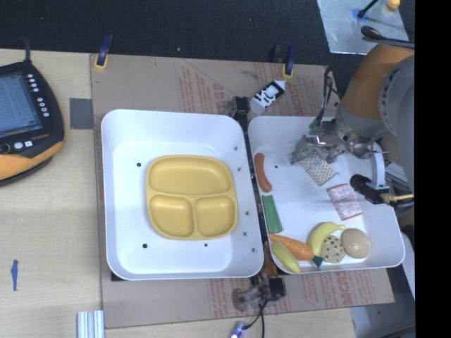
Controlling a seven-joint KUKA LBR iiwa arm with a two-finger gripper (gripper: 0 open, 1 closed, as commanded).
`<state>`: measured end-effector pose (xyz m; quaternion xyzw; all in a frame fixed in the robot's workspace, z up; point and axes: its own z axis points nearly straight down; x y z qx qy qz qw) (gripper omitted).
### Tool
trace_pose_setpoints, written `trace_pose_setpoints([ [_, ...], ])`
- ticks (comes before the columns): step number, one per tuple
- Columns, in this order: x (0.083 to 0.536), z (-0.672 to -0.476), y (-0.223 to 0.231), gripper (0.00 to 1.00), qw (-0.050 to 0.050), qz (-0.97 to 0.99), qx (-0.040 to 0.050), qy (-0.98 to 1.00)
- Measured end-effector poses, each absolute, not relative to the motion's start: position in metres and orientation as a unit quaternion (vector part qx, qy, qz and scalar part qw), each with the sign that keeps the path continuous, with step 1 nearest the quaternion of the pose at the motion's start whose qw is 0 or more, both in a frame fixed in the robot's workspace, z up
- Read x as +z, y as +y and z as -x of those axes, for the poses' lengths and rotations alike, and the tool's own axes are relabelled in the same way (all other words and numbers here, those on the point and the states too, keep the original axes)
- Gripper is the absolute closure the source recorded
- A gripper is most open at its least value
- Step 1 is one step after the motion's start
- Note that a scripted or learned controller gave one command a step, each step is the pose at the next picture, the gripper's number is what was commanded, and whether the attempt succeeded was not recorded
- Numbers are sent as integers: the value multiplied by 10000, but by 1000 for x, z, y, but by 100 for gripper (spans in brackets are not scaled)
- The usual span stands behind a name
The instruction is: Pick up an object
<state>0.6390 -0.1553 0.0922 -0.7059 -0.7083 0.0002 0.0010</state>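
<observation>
Jaws apparently pinch a pale, checkered packet [318, 169], gripper [310, 151].

Fixed above the counter [56, 217], looking down at a slant on both white bins [113, 189], moderately close.

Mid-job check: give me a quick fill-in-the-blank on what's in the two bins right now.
The yellow divided plate lies in the ____ bin. 
The carrot is ____ in colour. 
The claw is over the ____ bin. 
The sausage lies just above the ____ block.

Missing: left; orange; right; green
</observation>
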Motion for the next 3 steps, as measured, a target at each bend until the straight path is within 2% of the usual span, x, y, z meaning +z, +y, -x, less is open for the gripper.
trace_pose_setpoints([
  [1,92,-620,-155,0,17,7060,14,-7082],
  [2,102,-620,-155,100,28,7053,16,-7089],
  [3,193,-561,-80,100,15,7052,6,-7090],
])
